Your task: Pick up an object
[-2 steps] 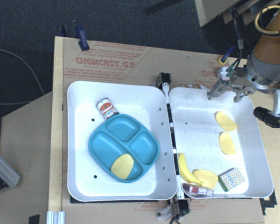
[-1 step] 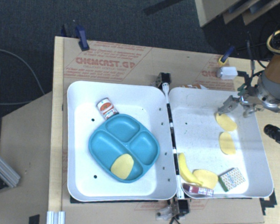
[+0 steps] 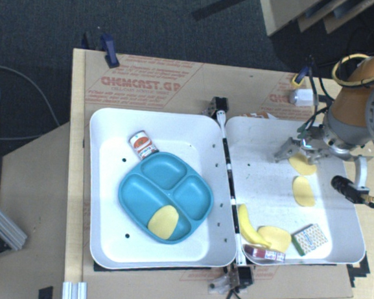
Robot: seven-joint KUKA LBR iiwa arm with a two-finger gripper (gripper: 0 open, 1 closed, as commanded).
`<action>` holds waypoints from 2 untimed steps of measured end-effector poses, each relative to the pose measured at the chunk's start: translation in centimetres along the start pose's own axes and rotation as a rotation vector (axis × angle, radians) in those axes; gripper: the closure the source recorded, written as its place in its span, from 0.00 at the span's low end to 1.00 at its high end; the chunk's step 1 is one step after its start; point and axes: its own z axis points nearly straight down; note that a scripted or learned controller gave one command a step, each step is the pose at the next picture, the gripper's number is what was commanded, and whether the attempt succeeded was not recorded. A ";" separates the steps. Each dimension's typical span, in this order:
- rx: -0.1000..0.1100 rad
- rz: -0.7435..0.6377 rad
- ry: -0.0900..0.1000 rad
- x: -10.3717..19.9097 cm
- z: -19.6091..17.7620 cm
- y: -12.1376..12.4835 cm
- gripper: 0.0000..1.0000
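My fingers [image 3: 295,150] over yellow piece [image 3: 302,165] in right bin [image 3: 341,247]; spread unclear. Blue tray [image 3: 163,195] in left bin [image 3: 104,171].

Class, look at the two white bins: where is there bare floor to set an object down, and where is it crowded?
Right bin: bare floor on its left side, from the gripper down to the banana. Its near edge is crowded with banana, can and box.
Left bin: the blue tray takes the middle; bare strips along its left wall and near edge.
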 end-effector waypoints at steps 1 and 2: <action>-0.002 0.001 -0.002 -3.4 -6.5 -1.1 0.00; 0.002 0.001 0.002 -0.2 -2.6 -2.1 0.00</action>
